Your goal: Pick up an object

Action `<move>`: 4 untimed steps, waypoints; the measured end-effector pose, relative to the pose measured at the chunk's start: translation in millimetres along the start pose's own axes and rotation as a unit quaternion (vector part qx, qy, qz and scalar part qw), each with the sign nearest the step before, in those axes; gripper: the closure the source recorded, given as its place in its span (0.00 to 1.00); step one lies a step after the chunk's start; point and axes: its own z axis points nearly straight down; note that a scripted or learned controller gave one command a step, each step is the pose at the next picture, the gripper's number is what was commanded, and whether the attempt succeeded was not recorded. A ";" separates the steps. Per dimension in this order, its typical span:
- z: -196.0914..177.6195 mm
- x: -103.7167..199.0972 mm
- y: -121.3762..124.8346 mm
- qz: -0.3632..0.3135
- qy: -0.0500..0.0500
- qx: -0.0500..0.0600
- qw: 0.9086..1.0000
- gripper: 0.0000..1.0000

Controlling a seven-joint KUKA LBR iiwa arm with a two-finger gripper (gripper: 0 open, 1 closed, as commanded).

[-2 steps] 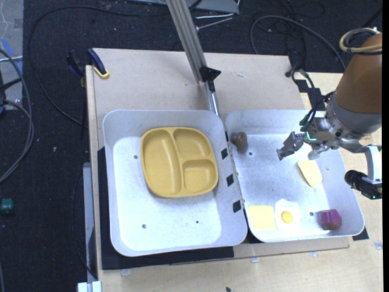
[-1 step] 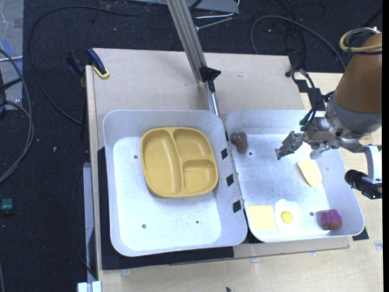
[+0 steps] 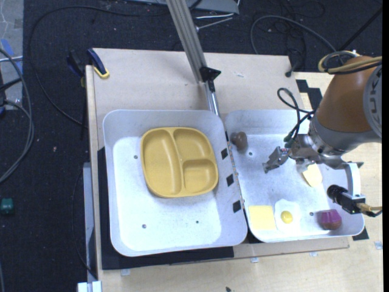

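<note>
The right bin is the landmark. Along its near edge lie 3 items: a yellow square block at the near-left corner, a white round piece with a yellow center just beside it, and a purple object toward the near-right corner. A pale yellow wedge rests mid-bin, partly under the arm. The gripper hangs over the bin's middle with nothing visible between its fingers; whether it is released or clenched cannot be told. A brown rounded object sits at the far-left corner. Left of this bin, the other bin holds 1 yellow divided plate.
</note>
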 end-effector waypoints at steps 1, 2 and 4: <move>44.9 6.5 -0.6 0.000 0.000 0.000 1.000 0.00; 92.4 6.6 0.2 0.001 -0.001 -0.002 1.000 0.00; 25.5 -5.0 1.5 0.001 -0.001 -0.003 1.000 1.00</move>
